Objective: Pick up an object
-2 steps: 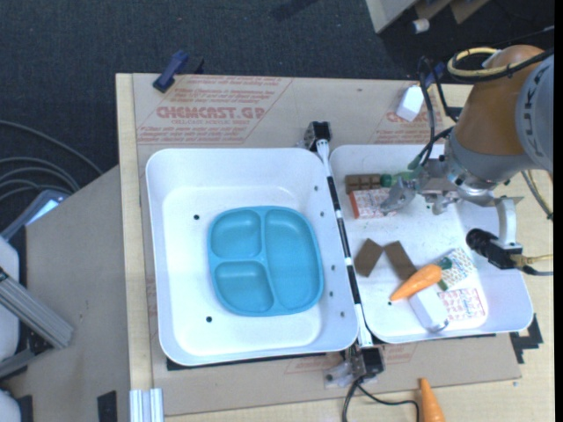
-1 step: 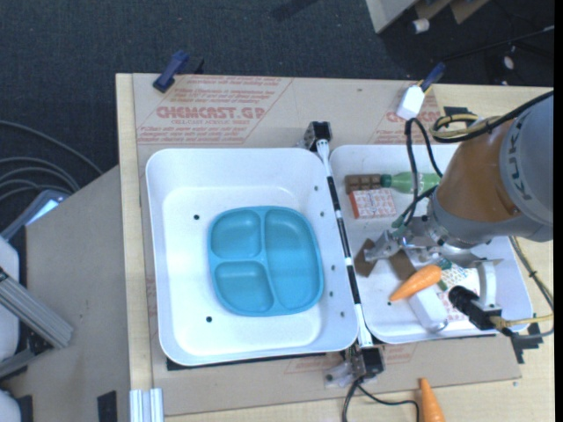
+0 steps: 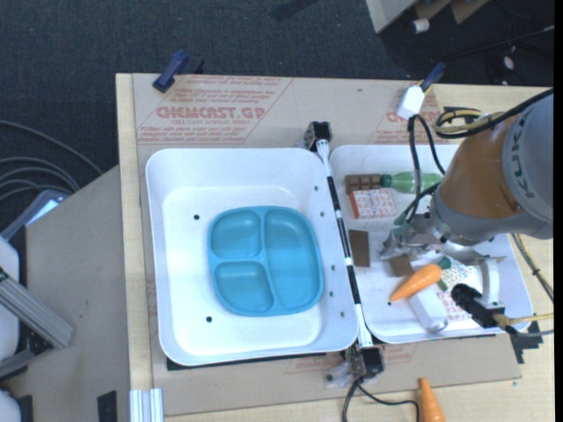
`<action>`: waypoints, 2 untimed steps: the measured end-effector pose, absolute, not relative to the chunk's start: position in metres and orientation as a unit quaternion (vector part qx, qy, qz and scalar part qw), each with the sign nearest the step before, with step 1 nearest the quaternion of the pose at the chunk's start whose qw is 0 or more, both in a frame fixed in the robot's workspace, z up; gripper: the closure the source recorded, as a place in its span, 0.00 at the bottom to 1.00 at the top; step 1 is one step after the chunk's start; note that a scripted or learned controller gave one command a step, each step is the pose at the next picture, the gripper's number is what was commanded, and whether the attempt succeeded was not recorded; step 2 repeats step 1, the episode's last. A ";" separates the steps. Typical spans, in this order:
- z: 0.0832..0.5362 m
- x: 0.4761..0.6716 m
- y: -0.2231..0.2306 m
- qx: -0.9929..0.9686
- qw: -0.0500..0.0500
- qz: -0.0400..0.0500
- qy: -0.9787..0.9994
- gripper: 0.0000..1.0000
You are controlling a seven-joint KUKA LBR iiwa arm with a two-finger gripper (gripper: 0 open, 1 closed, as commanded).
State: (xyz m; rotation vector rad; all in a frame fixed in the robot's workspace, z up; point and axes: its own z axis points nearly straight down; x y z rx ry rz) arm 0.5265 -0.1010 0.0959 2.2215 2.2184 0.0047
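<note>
The right bin holds several small items. A red-and-brown patterned box lies at its far left, with a green bottle behind it. A flat brown piece lies by the left wall. An orange carrot rests near the front, next to a white tube-like item and a speckled packet. My gripper hangs low over the bin's middle, just behind the carrot and right of the brown piece. A small brown thing sits right under it.
The left bin holds a blue divided plate. The grey arm with its orange band covers the right bin's far right part. A second orange item lies on the bench in front of the bins.
</note>
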 end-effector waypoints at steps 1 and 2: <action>0.185 0.567 -0.045 0.707 0.000 0.000 0.708 1.00; 0.185 0.567 -0.045 0.707 0.000 0.000 0.708 1.00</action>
